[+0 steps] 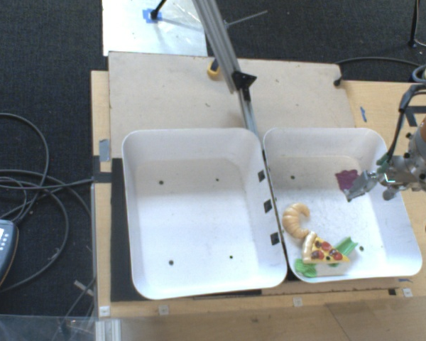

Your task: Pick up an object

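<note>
Clamped or merely close, I cannot tell: the jaws of the two-finger gripper (358,187) point left over the right shallow white plastic bin (390,153), and their dark tips overlap the right edge of a small purple, roughly square soft-looking object (346,179), but the tips and the object blur together, so neither the gap between the jaws nor a real hold can be read. As a judgement, the pick is at the grasp stage at best; whether the purple object rests on the bin floor or is slightly raised is unclear, so securing it and lifting it clear remain to be done or confirmed. That right bin holds everything loose: the purple object toward its right side, a pale tan croissant-shaped toy (295,219) near the left wall lower down, and just below it a toy pizza slice with red toppings (325,250) lying against a green leafy piece (344,248) near the front wall. Beside it, the left shallow white plastic bin (138,212) shows just a few small dark spots on its floor
</note>
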Available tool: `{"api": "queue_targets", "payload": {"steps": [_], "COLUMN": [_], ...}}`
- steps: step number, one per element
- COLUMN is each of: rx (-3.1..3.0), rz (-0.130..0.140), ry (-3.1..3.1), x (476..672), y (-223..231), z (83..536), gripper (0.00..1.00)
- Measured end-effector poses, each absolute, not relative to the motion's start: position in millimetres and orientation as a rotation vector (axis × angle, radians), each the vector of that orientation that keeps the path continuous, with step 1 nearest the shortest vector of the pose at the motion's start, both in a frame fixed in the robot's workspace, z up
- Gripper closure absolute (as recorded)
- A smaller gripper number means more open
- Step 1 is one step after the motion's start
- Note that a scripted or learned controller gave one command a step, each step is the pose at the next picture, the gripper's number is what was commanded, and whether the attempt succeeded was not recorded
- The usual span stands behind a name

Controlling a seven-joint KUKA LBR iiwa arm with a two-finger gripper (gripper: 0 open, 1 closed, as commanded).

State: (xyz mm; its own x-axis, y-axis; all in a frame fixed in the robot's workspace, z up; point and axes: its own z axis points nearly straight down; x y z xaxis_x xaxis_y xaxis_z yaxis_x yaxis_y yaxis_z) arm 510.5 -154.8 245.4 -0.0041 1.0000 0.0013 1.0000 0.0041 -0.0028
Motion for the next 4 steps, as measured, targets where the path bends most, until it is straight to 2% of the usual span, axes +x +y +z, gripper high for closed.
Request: {"api": "queue_targets", "payload": {"steps": [1,3,4], "rx": [-2.219,-2.217,-2.219], "rz": [-0.002,0.002,0.003], "ry": [-2.226,-2.220,-2.219], "x": [511.3,522.3,521.9], "y": [-154.8,-141.2,-140.7], "z": [247.6,145.2,92.7], "gripper": [0.00,0.00,0.00]}}
